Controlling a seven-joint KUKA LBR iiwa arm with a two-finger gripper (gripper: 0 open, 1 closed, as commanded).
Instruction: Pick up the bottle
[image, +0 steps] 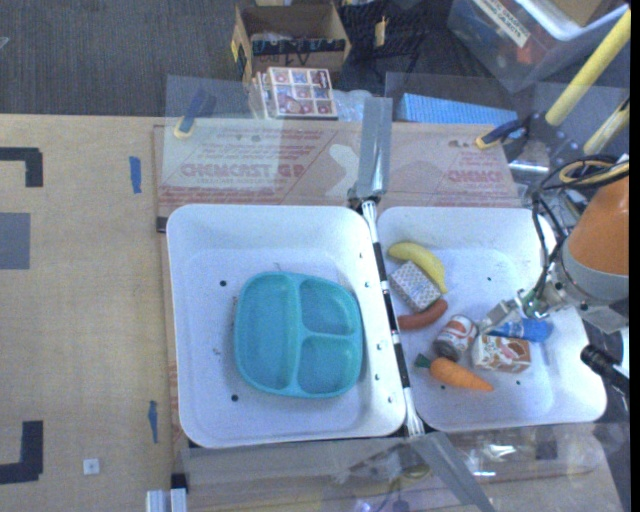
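The bottle (518, 327) lies on its side in the right bin (570, 400), a small pale body with a blue end pointing right. It rests just above a small printed carton (501, 353). My gripper (528, 301) hangs right over the bottle's upper right, at or just above it, under the grey wrist and orange band (606, 235). From this slant I cannot see whether anything sits in the gripper.
Also in the right bin are a banana (420, 262), a checkered block (414, 286), a red sausage (422, 316), a can (455, 337) and a carrot (460, 375). The left bin (200, 240) holds a teal divided plate (298, 334). Cables hang near the arm (545, 230).
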